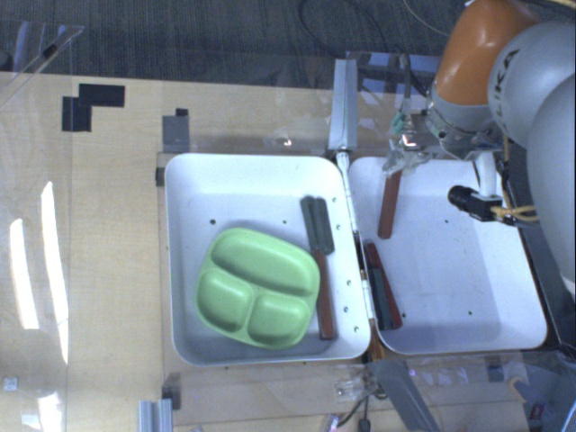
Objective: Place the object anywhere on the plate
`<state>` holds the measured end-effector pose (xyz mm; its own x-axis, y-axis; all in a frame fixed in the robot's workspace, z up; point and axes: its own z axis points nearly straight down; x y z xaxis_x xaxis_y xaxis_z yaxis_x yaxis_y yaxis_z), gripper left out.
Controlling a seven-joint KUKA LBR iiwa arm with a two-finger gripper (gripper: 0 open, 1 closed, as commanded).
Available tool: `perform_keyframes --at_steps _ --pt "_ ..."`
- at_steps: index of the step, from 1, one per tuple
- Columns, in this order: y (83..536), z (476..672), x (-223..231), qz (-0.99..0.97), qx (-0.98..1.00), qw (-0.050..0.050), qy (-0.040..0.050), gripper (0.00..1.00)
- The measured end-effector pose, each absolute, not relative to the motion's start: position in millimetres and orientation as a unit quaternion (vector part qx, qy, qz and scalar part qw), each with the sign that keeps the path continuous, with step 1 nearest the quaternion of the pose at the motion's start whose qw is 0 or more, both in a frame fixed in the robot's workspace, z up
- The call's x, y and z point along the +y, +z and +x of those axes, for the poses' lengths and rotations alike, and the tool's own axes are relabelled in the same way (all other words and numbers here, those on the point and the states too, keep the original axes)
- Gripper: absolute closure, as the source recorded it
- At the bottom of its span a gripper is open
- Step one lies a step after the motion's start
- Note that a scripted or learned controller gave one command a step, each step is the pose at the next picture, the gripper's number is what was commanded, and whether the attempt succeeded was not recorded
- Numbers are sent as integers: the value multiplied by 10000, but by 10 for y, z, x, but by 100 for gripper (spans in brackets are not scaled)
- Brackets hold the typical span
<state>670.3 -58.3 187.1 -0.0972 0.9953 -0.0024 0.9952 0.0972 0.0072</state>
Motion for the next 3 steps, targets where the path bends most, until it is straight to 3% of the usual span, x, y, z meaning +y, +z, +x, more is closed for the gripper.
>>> perform_keyframes --at_steps 1,2,3 --pt "2207 6259 -72 4957 8685 43 28 100" --pt "3471 6548 298 4759 8795 48 29 100" --pt "2697 5758 575 5260 8505 15 16 100"
